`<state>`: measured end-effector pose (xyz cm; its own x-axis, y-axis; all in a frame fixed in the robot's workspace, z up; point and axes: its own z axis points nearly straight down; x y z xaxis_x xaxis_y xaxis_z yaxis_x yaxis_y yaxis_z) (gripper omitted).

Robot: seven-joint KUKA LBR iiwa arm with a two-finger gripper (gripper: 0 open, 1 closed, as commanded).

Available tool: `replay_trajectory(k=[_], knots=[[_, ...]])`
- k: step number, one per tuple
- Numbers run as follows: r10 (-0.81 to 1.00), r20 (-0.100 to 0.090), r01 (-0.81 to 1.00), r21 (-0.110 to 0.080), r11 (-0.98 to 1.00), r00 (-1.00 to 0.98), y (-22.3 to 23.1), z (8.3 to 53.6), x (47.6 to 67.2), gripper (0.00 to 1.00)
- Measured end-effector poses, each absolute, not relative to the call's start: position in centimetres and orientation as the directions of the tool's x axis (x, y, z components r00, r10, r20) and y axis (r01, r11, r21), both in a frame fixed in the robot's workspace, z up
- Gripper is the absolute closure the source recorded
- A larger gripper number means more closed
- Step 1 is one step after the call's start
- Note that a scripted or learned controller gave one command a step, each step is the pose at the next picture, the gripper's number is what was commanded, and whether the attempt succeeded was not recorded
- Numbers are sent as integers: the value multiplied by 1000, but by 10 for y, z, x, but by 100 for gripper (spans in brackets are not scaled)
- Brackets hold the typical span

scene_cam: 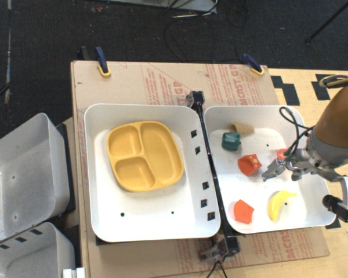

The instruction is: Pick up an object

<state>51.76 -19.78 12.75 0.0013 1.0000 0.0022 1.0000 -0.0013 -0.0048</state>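
My gripper (pixel 272 171) hovers open and empty beside the red block (pixel 249 164); nothing lifted yet; grasp remains.

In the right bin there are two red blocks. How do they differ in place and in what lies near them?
The upper red block lies mid-bin, just below the teal block; the lower red block lies near the front wall. The upper one is level with the gripper, which is close on its right; the lower one sits beside the banana. The lower looks more orange. Both are small and lie in the right bin.
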Motion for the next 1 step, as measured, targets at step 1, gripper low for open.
replay_trajectory(k=[1], knots=[[1000,1,1000,-3,-1,1,-197,90,517,0]])
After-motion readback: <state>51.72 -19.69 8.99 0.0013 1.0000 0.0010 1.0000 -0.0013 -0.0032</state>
